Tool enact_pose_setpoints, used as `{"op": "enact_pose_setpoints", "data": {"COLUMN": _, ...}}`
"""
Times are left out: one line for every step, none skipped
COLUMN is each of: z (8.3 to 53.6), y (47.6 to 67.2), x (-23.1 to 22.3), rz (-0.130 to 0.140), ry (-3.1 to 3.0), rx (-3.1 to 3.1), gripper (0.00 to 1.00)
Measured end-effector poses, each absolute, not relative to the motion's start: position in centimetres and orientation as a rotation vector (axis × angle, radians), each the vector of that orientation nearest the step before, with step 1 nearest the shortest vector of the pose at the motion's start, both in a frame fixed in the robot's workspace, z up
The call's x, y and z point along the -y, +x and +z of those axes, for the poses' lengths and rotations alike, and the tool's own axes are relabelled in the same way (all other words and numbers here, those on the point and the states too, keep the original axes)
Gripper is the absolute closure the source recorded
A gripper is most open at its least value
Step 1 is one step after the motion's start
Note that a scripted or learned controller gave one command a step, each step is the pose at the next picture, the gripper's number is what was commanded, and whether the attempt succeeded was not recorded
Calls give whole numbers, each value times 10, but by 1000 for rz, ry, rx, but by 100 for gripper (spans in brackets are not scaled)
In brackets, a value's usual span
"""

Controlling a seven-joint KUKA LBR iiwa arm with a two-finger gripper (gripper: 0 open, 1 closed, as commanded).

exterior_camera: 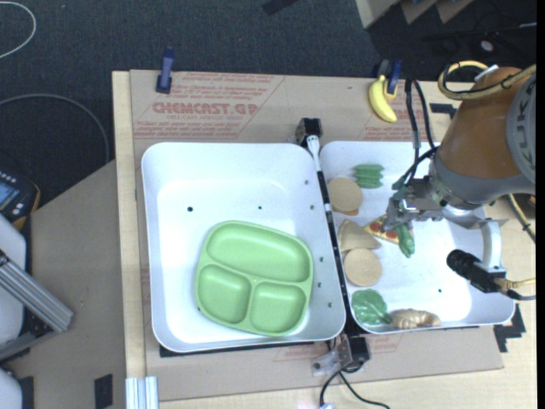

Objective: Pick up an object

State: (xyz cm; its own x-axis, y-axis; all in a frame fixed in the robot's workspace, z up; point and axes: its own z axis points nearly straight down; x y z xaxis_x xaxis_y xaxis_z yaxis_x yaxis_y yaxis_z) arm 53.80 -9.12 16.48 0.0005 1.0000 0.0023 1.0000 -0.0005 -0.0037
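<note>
My gripper (398, 218) hangs low over the middle of the right bin (477, 313). Directly beneath it lie a red and yellow wedge (381, 227) and a long green piece (406, 243), both partly hidden by the gripper. Nothing can be seen lifted off the bin floor. Around them lie a ribbed green piece (369, 175), a tan round (346, 196), a tan slab (358, 238), a pale disc (364, 267), a green leaf (369, 306) and a brown lumpy piece (413, 318).
The left bin (170, 186) holds a green divided plate (254, 275). A yellow banana (383, 101) and a blue clamp (165, 71) sit on the bench behind the bins. A black clamp (308, 130) grips the rims between them. The arm (485, 143) covers the right bin's far right corner.
</note>
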Motion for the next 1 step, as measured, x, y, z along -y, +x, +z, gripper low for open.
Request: {"op": "enact_pose_setpoints", "data": {"z": 186, "y": 528, "x": 43, "rz": 0, "ry": -2217, "rx": 2223, "gripper": 100}}
